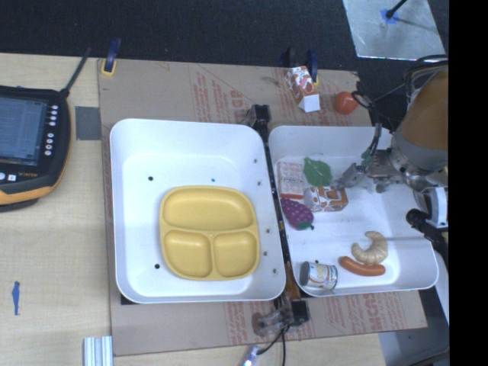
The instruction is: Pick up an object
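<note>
Bins side by side: shallow white left bin [130,204] holds a yellow three-compartment plastic tray [209,231]; shallow white right bin [412,277] holds small food items. Two-finger gripper [355,175] hangs low in the right bin, just beside the small red-and-white carton [326,198], probable pick target. Finger state: cannot tell. Nothing visibly held.

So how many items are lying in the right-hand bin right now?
7: wrapped packet, green leaf, small carton, purple grapes, croissant, sausage, can. The arm may hide more at the right.
</note>
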Motion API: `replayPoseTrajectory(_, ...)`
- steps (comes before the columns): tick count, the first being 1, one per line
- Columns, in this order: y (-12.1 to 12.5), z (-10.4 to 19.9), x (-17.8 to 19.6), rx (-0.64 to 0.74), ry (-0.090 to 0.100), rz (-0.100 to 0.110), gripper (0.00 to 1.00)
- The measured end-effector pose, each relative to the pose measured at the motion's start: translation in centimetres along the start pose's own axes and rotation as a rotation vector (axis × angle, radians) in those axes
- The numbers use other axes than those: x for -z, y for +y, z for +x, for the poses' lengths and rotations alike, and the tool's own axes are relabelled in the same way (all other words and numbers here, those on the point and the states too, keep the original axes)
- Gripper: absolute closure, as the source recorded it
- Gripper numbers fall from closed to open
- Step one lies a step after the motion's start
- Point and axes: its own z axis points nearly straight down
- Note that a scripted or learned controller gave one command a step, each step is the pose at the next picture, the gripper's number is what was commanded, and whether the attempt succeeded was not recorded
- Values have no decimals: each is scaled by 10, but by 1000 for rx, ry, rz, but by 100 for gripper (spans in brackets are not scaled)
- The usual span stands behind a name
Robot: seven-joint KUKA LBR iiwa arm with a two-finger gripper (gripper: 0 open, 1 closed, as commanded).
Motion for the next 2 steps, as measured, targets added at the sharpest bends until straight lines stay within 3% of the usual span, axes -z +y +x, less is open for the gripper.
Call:
replayPoseTrajectory(1, 52, 54, -18, 3, 2, 13, 0)
replayPoseTrajectory(2, 53, 52, -7, 5, 1, 15, 100)
